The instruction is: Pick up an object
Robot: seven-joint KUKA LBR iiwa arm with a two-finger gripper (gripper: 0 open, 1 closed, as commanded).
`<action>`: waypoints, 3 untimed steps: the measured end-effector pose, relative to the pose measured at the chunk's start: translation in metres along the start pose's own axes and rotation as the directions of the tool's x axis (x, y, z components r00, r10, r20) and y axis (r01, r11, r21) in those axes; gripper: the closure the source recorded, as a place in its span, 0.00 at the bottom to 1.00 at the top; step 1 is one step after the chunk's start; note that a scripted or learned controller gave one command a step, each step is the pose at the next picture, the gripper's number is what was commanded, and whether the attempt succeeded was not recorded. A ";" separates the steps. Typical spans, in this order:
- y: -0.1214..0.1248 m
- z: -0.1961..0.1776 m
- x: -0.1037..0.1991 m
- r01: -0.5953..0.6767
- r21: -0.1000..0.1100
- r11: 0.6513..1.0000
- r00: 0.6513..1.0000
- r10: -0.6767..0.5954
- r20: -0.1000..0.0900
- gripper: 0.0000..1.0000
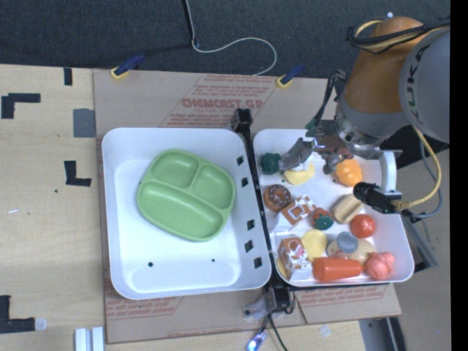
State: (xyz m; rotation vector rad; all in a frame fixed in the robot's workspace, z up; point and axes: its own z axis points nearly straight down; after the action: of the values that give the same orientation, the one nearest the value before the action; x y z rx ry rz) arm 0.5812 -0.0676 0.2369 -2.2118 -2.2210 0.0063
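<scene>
While the grey arm with its orange band reaches in from the right, its gripper is seen low over the upper part of the right bin, just above a pale yellow object that lies near the bin's upper left area. Whether the gripper is spread or pressed together cannot be told, and nothing can be seen gripped by it. Just left of the yellow object a dark green item is found against the divider side. To the right, beside the wrist, an orange pepper-like toy is seen. Lower down, a brown doughnut, a red tomato-like ball, a yellow ball, a long orange carrot-like piece and a pink item are crowded together in the same bin. In the left bin a green divided plate is laid, tilted slightly, well apart from the gripper
</scene>
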 end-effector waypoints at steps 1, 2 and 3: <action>-0.049 -0.019 0.078 0.004 -0.003 1.000 1.000 -0.004 0.000 0.00; -0.100 -0.069 0.162 0.007 -0.008 1.000 1.000 -0.007 -0.001 0.00; -0.098 -0.234 0.161 0.000 -0.026 1.000 1.000 0.000 -0.002 0.00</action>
State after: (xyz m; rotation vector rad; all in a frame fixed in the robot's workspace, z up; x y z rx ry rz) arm 0.4847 0.0929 0.4721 -2.2238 -2.2322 -0.0248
